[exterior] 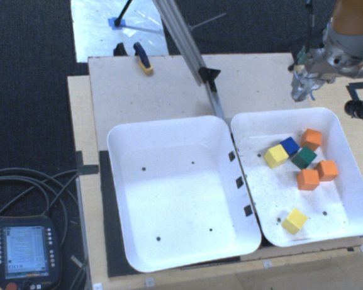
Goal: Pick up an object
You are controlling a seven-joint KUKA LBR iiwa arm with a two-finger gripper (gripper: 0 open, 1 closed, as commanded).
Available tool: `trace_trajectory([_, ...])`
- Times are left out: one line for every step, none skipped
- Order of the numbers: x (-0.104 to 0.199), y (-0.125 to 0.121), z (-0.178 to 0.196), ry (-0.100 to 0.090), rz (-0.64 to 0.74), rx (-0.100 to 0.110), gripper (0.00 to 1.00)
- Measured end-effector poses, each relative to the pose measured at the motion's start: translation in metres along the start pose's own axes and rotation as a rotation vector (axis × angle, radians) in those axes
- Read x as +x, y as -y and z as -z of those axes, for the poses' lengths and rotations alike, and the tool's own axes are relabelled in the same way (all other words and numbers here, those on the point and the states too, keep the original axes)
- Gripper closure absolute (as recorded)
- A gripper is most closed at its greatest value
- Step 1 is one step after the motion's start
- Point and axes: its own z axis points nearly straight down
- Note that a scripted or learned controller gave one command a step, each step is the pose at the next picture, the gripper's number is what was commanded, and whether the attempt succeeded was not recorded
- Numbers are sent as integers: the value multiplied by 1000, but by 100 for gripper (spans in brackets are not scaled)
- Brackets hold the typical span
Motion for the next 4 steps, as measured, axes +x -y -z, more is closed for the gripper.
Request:
trace_trajectory([0, -1, 1, -1, -1, 7, 100])
trace_trajectory([50, 24, -14, -4, 3, 11, 100])
trace_trajectory([97, 46, -8, -4, 4, 10, 100])
trace_trajectory([148, 67, -23, -5, 5, 12, 100])
